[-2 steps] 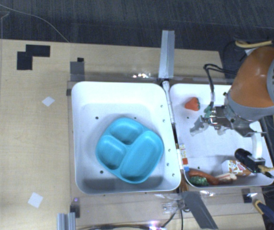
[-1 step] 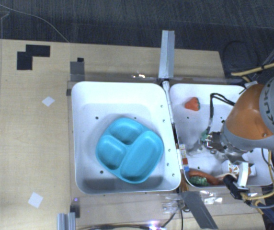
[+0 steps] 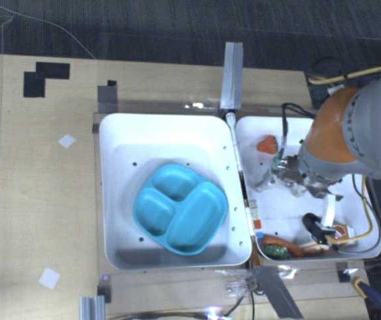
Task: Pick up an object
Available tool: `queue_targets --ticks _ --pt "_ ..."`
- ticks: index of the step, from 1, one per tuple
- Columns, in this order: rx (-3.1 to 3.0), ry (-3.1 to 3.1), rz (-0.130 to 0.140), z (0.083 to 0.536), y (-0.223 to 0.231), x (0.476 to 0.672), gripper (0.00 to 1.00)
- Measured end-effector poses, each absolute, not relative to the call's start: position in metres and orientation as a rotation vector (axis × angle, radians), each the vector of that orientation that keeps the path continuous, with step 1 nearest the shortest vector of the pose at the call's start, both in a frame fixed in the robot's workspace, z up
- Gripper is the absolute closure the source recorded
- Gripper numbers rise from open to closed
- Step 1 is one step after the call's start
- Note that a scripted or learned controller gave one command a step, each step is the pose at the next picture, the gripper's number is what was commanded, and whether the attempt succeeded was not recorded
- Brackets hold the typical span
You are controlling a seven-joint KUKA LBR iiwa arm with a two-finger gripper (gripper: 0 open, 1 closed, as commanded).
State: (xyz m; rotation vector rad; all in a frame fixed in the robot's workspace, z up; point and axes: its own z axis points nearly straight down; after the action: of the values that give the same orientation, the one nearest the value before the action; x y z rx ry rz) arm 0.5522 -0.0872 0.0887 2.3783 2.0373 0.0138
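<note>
My gripper [image 3: 271,176] hangs low over the left half of the right bin [image 3: 374,247], reaching in from the right under the grey arm with its orange band. A small red-orange object [image 3: 266,144] lies just beyond it, near the bin's far left corner, apart from the gripper. A green object [image 3: 275,251] and a brown-orange object [image 3: 306,248] lie along the bin's near wall. Nothing shows between the gripper and the bin floor.
The left bin [image 3: 118,145] holds a blue divided plate [image 3: 180,207] in its middle. A metal divider rail [image 3: 241,179] runs between the two bins. Cables trail at the right bin's far right corner.
</note>
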Motion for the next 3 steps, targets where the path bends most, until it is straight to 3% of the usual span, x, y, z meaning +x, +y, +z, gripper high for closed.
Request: queue_targets --ticks 1,2,3 --pt "2.375 2.048 0.007 0.087 -0.082 0.641 0.00" --pt "2.408 2.013 0.003 0.085 -0.086 0.670 0.00" --pt "2.393 2.027 0.004 0.096 -0.084 0.672 1.00"
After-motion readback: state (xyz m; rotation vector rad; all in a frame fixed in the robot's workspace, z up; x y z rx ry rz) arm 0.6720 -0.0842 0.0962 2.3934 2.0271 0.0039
